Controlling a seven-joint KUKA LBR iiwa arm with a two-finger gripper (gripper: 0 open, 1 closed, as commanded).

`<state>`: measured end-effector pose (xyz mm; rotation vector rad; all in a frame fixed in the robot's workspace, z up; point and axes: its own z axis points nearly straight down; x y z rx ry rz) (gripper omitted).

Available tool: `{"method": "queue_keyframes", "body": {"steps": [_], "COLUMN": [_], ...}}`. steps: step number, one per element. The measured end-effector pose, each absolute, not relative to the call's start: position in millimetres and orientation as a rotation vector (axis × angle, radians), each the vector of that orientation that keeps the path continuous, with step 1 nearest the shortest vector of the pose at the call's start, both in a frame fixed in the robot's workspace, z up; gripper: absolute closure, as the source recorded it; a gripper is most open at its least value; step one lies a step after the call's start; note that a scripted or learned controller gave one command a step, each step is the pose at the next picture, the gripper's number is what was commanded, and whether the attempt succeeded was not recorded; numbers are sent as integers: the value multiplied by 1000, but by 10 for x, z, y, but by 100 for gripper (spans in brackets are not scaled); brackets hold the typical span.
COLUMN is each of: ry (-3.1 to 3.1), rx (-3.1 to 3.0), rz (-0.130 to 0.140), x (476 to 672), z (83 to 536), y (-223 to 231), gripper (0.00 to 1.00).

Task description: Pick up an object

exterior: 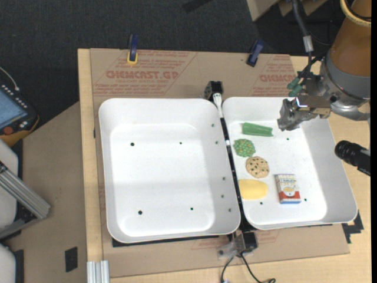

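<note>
The gripper (288, 119) hangs over the far part of the right bin (330, 158), just to the right of a flat green bar (257, 129), and nothing can be seen between its jaws; whether they stand apart or together cannot be told from this slant. This looks like the approach step: the arm is placed above the bin's contents but no grasp is made yet. The nearest candidate is the green bar, lying near the bin's far-left corner with its long axis running roughly left to right across the bin, tilted slightly so its right end sits a touch nearer the front edge. To take it, the gripper would likely need to shift left over the bar's middle, turn so the jaws close across its short width, and then descend. Below it, in a column along the bin's left wall, lie a round green piece (244, 147), a brown speckled cookie (257, 167) and a yellow lump (253, 189), with a small red-and-white box (288, 188) to their right, standing lengthwise front to back. The left bin (118, 134) sits alongside on the tabletop (88, 87).
</note>
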<state>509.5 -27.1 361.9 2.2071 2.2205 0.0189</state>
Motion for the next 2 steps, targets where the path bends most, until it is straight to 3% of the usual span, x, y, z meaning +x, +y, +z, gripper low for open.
{"method": "queue_keyframes", "body": {"steps": [1,2], "ry": [2228,2229], "rx": [2223,2215], "rz": [-6,2], "x": [4777,4793], "z": [3228,3246], "y": [-53,490], "gripper": [100,100]}}
